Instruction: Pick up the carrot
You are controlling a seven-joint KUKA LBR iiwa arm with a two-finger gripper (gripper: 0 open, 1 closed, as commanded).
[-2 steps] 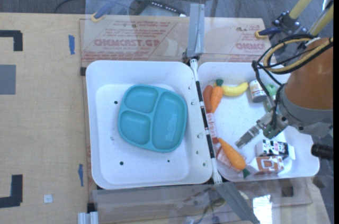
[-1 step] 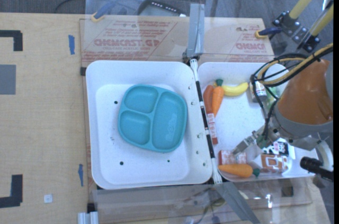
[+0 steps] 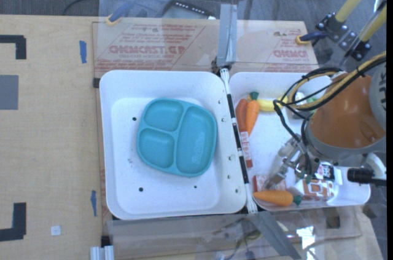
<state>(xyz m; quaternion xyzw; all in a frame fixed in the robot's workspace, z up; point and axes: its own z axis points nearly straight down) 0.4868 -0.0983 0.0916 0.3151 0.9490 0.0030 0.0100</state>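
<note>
1. The pincer (image 3: 284,170) is seen in the right bin (image 3: 264,148), below the grey wrist and orange band (image 3: 344,117) of the arm, w/ its metal fingers (image 3: 287,157) pointed down-left toward the bin floor.
2. Finger spacing can't be told: the fingers are small, shiny and partly blurred together, so how far open isn't readable. Nothing is clearly seen btwn them.
3. A carrot (image 3: 274,197) is found just below the pincer, lying flat near the bin's front edge, its green end pointing right. It lies close under the fingertips; contact can't be confirmed.
4. A second carrot pair (image 3: 247,114) is placed well up-left of the pincer, vs. the bin's left wall, w/ green tops at the upper end.
5. A yellow item (image 3: 266,106) is seen just right of those, above the pincer.
6. A white-and-red package (image 3: 316,188) is lodged right of the pincer, partly under the arm.
7. Far left of the pincer, in the left bin (image 3: 116,130), a teal divided plate (image 3: 177,137) is set.
</note>
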